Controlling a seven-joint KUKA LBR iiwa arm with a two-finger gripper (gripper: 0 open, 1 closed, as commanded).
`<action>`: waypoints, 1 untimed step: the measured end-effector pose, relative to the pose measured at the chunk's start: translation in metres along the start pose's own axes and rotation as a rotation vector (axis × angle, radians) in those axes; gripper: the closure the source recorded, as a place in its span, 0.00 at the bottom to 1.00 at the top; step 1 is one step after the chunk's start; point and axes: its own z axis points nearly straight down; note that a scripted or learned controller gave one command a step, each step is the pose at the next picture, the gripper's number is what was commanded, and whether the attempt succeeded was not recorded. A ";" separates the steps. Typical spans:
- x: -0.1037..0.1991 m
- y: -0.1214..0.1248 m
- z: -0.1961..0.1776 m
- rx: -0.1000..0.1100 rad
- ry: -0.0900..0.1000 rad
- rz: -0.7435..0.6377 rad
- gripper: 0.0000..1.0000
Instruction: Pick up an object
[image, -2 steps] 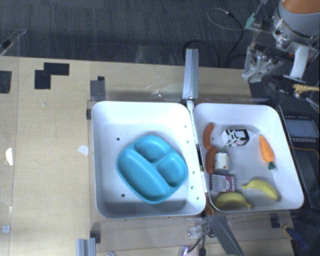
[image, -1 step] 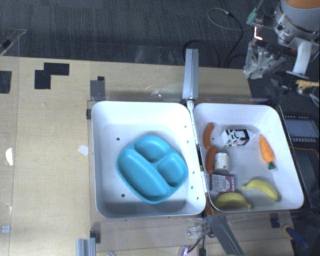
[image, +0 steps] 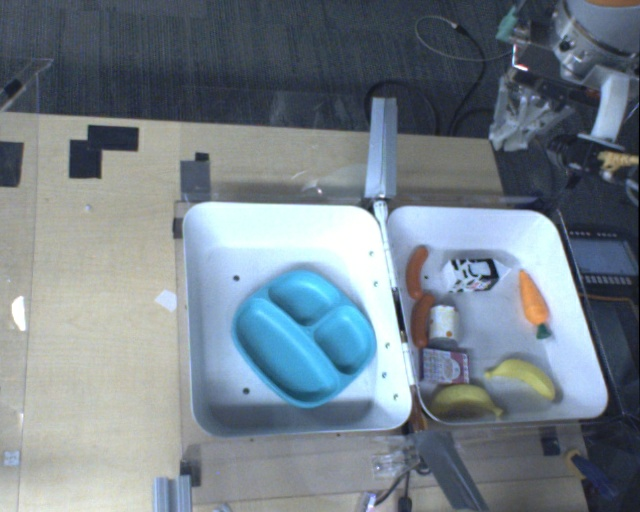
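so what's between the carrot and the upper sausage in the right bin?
A black-and-white toy, lying between the carrot and upper sausage, seen in the camera view.

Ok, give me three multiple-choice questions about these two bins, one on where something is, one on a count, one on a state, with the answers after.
1. Where does the blue divided plate lie?
A. In the left bin
B. In the right bin
C. On the bench outside the bins

2. How many bananas are in the right bin?
A. One
B. Two
C. Four

3. Where is the gripper relative to the bins?
A. Down among the food in the right bin
B. Pressed on the blue plate
C. Up beyond the right bin's far corner, over the dark floor

Answers:
1. A, the plate sits mid left bin.
2. B, one banana lies by the near right wall and another at the near edge.
3. C, it hangs past the rim, away from the carrot and sausages.
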 end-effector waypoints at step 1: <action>0.002 0.000 -0.012 -0.004 0.001 -0.009 1.00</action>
